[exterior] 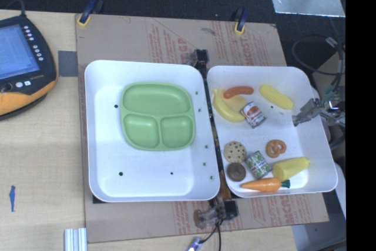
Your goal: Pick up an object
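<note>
Gripper [301,114] at the right bin's [317,185] right rim, finger state unclear. Nearest target, a yellow corn cob [276,97], lies just left, long axis slanting down-right.

Two white bins: left bin [100,126], right bin [314,144]; one green divided plate [157,116] in the left bin; in the right bin, one banana [226,110]; one sausage [238,91]; two cans [253,114] [257,164]; two cookies [234,151] [237,171]; one pretzel [275,148]; one carrot [262,185]; two yellow pieces [276,97] [290,167].
</note>
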